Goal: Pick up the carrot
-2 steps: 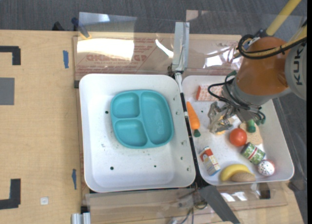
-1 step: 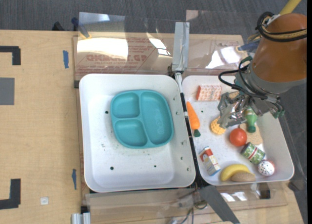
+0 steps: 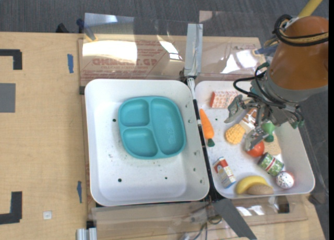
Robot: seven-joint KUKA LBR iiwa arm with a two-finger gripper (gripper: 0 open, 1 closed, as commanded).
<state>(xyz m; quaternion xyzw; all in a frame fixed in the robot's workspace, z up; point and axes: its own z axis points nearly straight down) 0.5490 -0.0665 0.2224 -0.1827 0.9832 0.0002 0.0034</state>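
The carrot [image 3: 206,126] lies along the left wall of the right bin [image 3: 300,153], untouched. The gripper [image 3: 254,141] hangs farther right over a red tomato [image 3: 257,150], its jaws released, well apart from the carrot.

Orange carrot [image 3: 206,126] with green tip; teal divided plate [image 3: 152,127]; white bins [image 3: 99,129]; yellow banana [image 3: 252,184]; red tomato [image 3: 257,148]; tan bench [image 3: 36,129].
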